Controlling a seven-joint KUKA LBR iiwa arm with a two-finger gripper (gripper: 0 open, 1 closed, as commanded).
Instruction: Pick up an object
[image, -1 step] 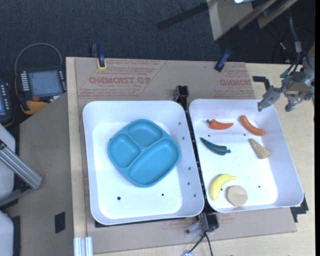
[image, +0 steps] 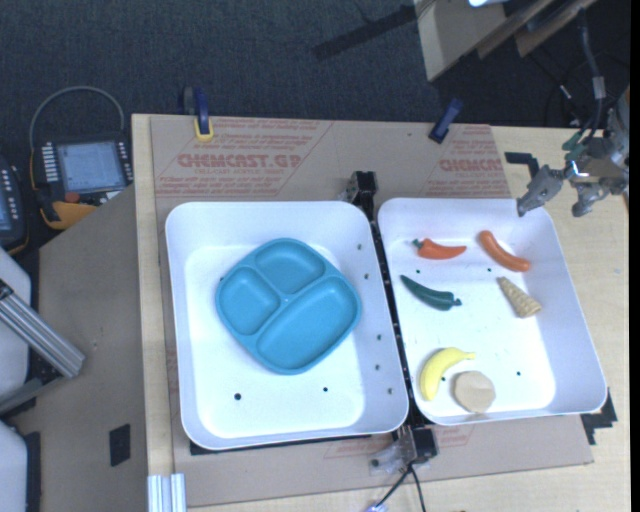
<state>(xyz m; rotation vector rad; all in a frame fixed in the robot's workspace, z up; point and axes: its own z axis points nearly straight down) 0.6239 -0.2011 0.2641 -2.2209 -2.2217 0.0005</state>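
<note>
The right bin (image: 570, 330) holds several toy foods: a red-orange chili (image: 440, 250), an orange sausage (image: 503, 251), a dark green pepper (image: 430, 291), a beige cone (image: 519, 296), a yellow banana (image: 440, 368) and a tan round biscuit (image: 473, 390). My gripper (image: 558, 196) hangs above the bin's far right corner, fingers spread open with nothing between them. It is up and to the right of the sausage, apart from every object.
The left bin (image: 190, 300) bears a blue divided plate (image: 288, 304). A black clamp (image: 362, 186) sits between the bins at the back. Cardboard (image: 300, 150) lies under both bins. A pendant with a screen (image: 88, 165) lies off the bench at far left.
</note>
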